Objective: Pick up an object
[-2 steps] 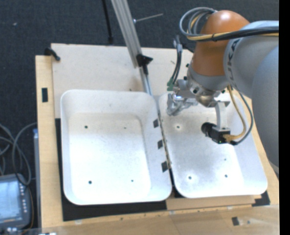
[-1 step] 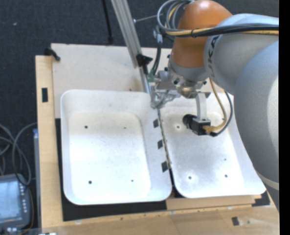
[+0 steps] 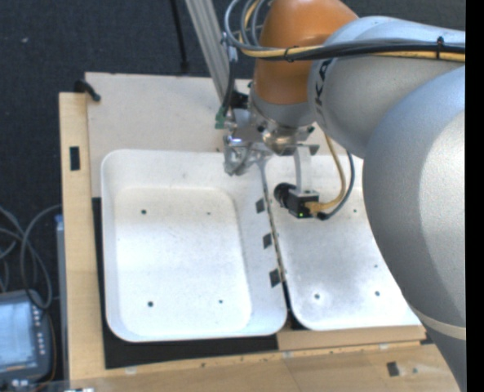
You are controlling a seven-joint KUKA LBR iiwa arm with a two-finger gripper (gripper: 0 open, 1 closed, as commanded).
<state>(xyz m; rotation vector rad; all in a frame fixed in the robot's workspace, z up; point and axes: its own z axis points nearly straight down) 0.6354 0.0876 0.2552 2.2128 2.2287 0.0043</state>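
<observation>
My gripper (image 3: 238,158) hangs below the orange wrist band (image 3: 295,39), over the far right corner of the left white bin (image 3: 119,219), close to the ridge between the two bins. Its metal tip is small and partly in shadow, and I make out nothing held at it. The big grey arm (image 3: 405,137) covers much of the right bin (image 3: 339,300). A small black unit with a green light (image 3: 297,201) hangs on a cable from the wrist, over the right bin.
The left bin's floor has a few tiny dark specks (image 3: 150,304). A slanted aluminium post (image 3: 205,31) rises behind the bins. Black markers (image 3: 268,240) line the ridge between the bins. Cables and a screen (image 3: 9,337) lie off the bench at left.
</observation>
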